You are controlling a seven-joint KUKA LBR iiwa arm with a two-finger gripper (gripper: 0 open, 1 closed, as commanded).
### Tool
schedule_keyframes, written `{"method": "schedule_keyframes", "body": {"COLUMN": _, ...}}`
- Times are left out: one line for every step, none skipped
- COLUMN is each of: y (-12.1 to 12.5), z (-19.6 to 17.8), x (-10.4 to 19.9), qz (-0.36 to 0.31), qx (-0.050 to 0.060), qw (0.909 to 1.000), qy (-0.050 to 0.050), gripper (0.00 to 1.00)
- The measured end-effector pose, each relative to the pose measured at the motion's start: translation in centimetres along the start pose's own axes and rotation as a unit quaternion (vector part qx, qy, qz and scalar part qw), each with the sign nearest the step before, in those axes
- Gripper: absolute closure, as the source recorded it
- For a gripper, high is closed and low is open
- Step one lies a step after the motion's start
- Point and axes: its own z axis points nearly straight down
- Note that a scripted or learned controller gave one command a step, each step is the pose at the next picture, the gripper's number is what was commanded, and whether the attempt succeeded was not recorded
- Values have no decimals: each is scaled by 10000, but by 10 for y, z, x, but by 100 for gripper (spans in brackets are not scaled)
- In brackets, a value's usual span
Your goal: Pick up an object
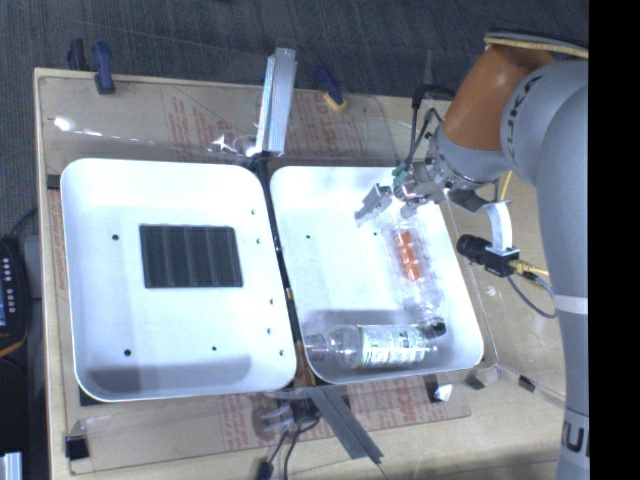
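Hovering over the right bin (pixel 300 268), gripper (pixel 398 196) sat above the top end of the orange-label bottle (pixel 412 258) near the bin's right wall; couldn't tell jaws' state. Clear bottle (pixel 375 344) lay along the front wall. Both looked light, slick, crushable plastic; I'd grip mid-body across the width

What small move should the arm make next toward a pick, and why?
Probably a short descent. The gripper sits over the upper end of the clear plastic bottle with orange contents in the right white bin, and nothing shows between its fingers. Finger spacing is unclear.
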Motion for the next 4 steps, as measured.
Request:
{"method": "schedule_keyframes", "body": {"y": -49, "z": 55, "x": 6, "qz": 51, "qx": 1, "qw": 10000, "qy": 0, "gripper": 0}}
{"method": "schedule_keyframes", "body": {"y": -52, "z": -13, "x": 5, "qz": -168, "qx": -14, "qw": 9999, "qy": -6, "gripper": 0}}
{"method": "schedule_keyframes", "body": {"y": -37, "z": 3, "x": 3, "qz": -388, "qx": -16, "qw": 9992, "qy": -12, "gripper": 0}}
{"method": "schedule_keyframes", "body": {"y": -34, "z": -8, "x": 3, "qz": -417, "qx": -9, "qw": 9991, "qy": -7, "gripper": 0}}
